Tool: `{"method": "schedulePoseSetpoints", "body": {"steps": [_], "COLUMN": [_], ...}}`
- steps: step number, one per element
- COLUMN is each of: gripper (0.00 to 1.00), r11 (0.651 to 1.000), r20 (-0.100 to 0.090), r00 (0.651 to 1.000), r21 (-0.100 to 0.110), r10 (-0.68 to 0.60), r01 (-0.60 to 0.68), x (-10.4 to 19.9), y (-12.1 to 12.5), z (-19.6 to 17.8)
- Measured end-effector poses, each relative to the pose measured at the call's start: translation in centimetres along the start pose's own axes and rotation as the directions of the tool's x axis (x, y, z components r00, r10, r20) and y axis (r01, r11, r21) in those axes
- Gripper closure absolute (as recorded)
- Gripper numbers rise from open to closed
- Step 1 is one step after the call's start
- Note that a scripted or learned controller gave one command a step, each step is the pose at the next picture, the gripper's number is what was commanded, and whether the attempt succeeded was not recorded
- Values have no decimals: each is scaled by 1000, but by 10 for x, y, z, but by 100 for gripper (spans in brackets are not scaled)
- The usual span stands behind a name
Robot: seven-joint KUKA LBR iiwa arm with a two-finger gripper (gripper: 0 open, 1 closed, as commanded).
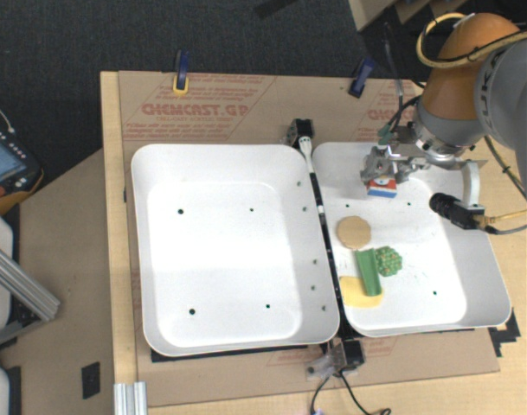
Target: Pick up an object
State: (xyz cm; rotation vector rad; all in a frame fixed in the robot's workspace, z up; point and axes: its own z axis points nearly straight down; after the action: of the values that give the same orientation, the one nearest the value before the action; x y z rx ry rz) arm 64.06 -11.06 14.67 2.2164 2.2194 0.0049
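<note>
My gripper (384, 169) hangs over the back left part of the right bin (471, 271). A small red, white and blue block (382, 188) sits right at its tip; I cannot tell if it is held or lying on the bin floor. Nearer the front lie a tan round disc (354, 232), a green knobbly piece (388, 261), a green bar (369, 273) and a yellow piece (358, 296). The bar lies across the yellow piece and touches the knobbly piece.
The left bin (220, 249) adjoins the right one along a black divider (319, 223). A black cylinder with a cable (453, 210) sticks out from the arm over the right bin. Blue clips (182, 69) (362, 76) hold the cardboard base at the back.
</note>
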Motion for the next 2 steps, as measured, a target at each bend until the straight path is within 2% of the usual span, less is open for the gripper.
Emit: {"method": "schedulePoseSetpoints", "body": {"steps": [1, 2], "gripper": [100, 100], "r11": [1000, 1000], "r20": [-7, -4], "r00": [1000, 1000], "r21": [8, 11], "r10": [-7, -5], "r01": [7, 5], "x": [94, 156], "y": [-83, -114], "z": [-48, -38]}}
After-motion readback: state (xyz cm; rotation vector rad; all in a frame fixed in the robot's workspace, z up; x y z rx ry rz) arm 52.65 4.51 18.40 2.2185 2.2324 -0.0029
